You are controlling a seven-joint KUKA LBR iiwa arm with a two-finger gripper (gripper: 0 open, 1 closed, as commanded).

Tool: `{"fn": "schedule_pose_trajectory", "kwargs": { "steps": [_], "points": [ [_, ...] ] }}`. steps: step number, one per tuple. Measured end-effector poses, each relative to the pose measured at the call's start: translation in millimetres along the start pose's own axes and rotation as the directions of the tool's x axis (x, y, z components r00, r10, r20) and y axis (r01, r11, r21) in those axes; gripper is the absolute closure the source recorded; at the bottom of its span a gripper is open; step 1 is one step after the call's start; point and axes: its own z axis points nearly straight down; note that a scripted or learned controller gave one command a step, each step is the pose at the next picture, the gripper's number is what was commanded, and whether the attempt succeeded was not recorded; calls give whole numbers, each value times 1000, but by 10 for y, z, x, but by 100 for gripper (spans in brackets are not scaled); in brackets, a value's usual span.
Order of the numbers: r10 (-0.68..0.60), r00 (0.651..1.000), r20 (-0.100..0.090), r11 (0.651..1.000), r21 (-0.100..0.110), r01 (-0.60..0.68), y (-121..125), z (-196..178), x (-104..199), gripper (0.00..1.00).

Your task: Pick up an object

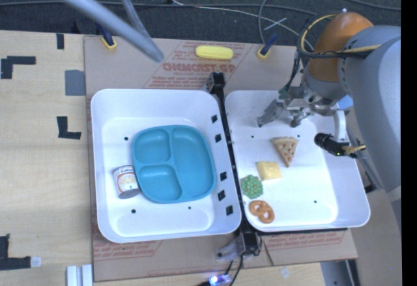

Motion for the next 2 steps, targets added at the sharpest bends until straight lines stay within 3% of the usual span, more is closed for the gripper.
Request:
{"fn": "schedule_pose_trajectory", "kwargs": {
  "steps": [1, 2],
  "points": [
    [-2, 1000, 2, 1000, -4, 2, 13, -136, 3, 100],
    [1, 1000, 0, 1000, -10, -1, 9, -775, 17, 100]
  ]
}}
